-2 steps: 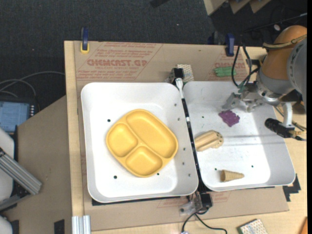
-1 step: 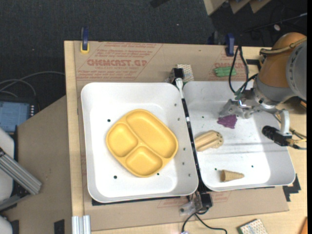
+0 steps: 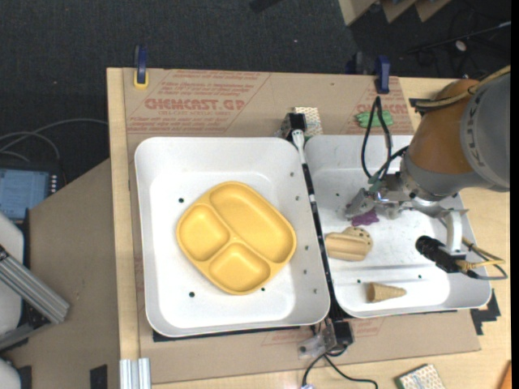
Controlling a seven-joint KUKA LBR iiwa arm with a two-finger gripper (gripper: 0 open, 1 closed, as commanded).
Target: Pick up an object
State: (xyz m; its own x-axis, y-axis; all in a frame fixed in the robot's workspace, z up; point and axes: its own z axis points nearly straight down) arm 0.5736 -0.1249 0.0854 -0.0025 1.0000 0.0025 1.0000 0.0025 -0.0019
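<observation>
**Red print on the bench board**

The brown board under the bins carried red lettering at about twelve o'clock above the left bin. The largest line read roughly "CHEMCAST GP". The smaller red lines above and below it were too fine to read. No other text was legible

The yellow tray fills most of the left bin; the right bin's far corner seems clear.
</observation>
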